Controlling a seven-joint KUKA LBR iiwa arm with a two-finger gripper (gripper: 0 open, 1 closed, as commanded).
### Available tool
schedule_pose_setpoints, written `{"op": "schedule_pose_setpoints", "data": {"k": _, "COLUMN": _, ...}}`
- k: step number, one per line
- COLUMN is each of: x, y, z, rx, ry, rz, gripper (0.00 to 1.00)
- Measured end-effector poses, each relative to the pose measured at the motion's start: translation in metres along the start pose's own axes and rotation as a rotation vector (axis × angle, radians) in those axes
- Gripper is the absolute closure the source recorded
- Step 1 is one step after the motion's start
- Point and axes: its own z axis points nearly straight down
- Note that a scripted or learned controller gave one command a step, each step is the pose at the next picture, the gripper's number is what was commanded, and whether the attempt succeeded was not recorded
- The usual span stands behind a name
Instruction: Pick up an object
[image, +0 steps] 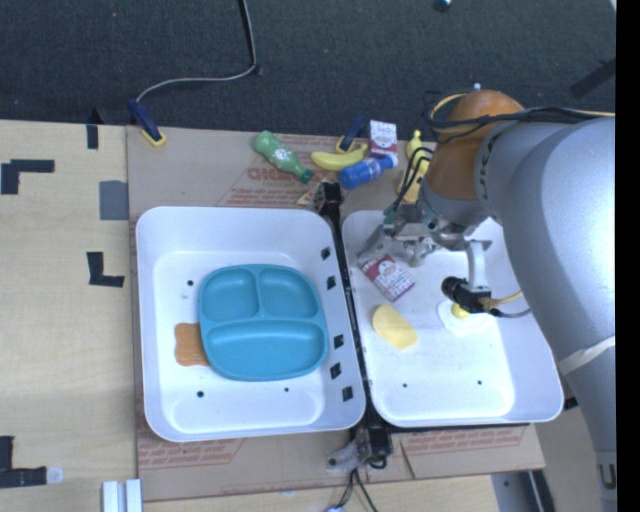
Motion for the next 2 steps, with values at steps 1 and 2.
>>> {"op": "schedule_pose_setpoints", "data": {"k": 1, "x": 0.0001, "y": 0.0001, "z": 0.0000, "rx": 0.000, "ry": 0.000, "rz": 0.000, "gripper": 0.00}}
{"op": "schedule_pose_setpoints", "data": {"k": 2, "x": 0.0019, "y": -0.0075, "z": -0.0002, "rx": 0.000, "ry": -0.001, "rz": 0.001, "gripper": 0.00}}
